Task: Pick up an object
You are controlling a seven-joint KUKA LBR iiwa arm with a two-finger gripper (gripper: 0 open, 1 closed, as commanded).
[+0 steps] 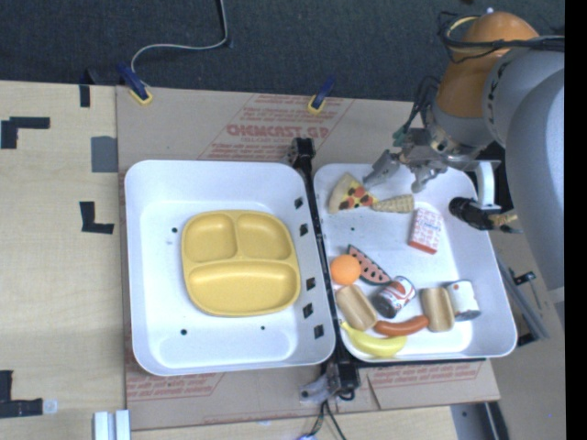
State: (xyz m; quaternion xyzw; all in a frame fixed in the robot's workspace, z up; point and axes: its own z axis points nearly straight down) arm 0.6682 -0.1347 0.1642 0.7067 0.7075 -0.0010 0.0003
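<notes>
Tray [241,262] in left bin [151,246]; toy foods [394,291] in right bin [477,273].

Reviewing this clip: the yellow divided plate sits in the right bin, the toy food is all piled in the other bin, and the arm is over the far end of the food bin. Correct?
Not quite. The camera view shows the yellow divided plate in the left bin, not the right. The toy food, such as the pizza slice and banana, lies in the right bin, with the pincer over its far end.

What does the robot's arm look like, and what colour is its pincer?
The arm is big, round and smooth, grey with a shiny orange band near its end. Thin dark cables loop beside the orange part. The pincer at the tip is small, made of grey metal with thin fingers, and looks much skinnier than the fat arm behind it.
</notes>
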